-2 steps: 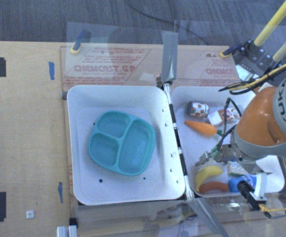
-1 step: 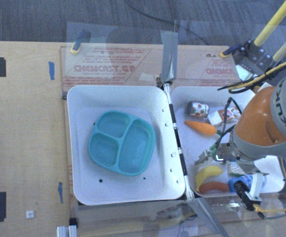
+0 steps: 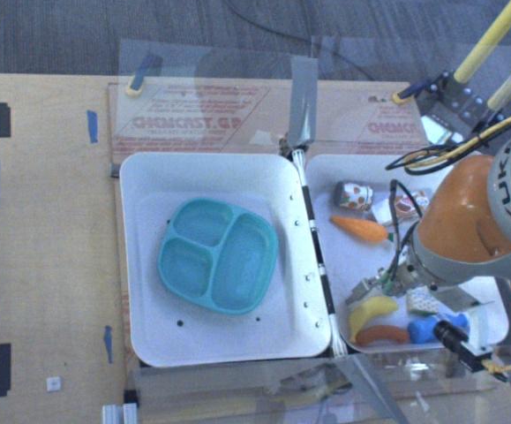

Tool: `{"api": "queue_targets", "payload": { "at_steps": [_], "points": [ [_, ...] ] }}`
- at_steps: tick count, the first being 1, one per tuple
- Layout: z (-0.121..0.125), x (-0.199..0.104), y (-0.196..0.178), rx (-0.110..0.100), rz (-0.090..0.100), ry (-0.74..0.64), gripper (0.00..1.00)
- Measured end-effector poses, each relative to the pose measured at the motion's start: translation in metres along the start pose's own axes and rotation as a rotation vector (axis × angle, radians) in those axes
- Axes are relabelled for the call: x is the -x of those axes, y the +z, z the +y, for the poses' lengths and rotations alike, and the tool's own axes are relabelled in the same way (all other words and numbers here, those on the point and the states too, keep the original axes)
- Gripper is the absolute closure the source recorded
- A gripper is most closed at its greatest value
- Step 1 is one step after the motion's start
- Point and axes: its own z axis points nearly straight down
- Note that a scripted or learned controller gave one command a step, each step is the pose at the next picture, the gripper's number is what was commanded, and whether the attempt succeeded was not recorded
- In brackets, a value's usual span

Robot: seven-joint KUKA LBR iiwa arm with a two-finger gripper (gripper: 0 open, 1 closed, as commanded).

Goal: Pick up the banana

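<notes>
We see the gripper (image 3: pixel 386 283) poised just above the banana (image 3: pixel 371 310), placed to grasp it, though we cannot tell how far its fingers are open.

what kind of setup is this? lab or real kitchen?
Likely a robot lab bench, not a kitchen: two white bins clamped side by side on a taped wooden bench, toy food like a banana and carrot, loose cables.
</notes>
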Motion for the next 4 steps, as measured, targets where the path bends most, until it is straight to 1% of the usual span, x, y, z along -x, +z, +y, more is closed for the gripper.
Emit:
{"api": "queue_targets", "payload": {
  "at_steps": [1,2,3,4],
  "points": [
    [-0.001,0.004,0.0,0.0,0.003,-0.153,0.0],
    [-0.001,0.004,0.0,0.003,0.001,-0.911,0.0],
    [-0.02,0.055,0.0,0.005,-0.002,-1.639,0.0],
    [0.051,0.154,-0.014,0.002,0.005,-1.715,0.0]
  ]
}}
